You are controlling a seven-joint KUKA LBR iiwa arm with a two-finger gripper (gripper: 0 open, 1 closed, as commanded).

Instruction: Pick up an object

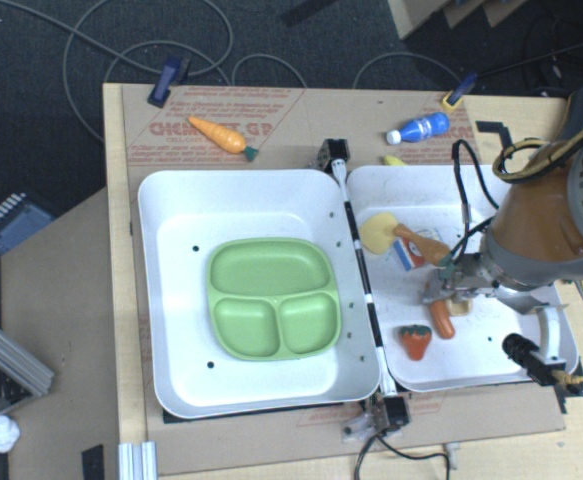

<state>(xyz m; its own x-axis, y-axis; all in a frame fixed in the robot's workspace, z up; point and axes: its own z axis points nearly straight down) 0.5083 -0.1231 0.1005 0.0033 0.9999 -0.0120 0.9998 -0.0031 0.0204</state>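
Two white bins (171, 228), one green tray (271, 296), one carrot (221, 134), one bottle (419, 128).

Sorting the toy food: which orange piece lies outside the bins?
The carrot, lying on the cardboard behind the left bin; the other orange pieces sit in the right bin.

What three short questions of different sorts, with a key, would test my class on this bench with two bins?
1. True or false: the green tray lies in the right bin.
2. Which lies outside both bins, on the board? A) strawberry B) carrot C) sausage
3. Fill in: the gripper hangs over the ____ bin.

Key: 1 false, it lies in the left bin. 2 B. 3 right.
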